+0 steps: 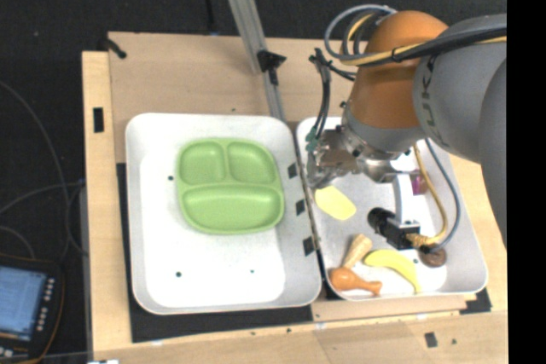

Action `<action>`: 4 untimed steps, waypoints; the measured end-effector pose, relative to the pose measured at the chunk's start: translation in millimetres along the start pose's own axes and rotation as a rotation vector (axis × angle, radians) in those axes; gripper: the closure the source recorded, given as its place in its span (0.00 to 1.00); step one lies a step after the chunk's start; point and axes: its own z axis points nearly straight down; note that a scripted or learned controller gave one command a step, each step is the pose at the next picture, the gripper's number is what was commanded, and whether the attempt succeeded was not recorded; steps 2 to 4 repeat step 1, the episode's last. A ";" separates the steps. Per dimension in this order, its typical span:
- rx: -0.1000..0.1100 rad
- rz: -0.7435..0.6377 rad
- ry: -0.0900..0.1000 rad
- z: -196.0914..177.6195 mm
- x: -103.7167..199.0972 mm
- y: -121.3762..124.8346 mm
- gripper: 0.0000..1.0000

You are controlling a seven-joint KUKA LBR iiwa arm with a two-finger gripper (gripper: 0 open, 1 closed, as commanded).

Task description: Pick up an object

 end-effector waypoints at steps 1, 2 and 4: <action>0.001 -0.001 0.001 6.7 57.9 -5.9 1.00; 0.001 -0.001 0.001 6.7 57.9 -5.9 1.00; 0.001 -0.001 0.001 6.7 57.9 -5.9 1.00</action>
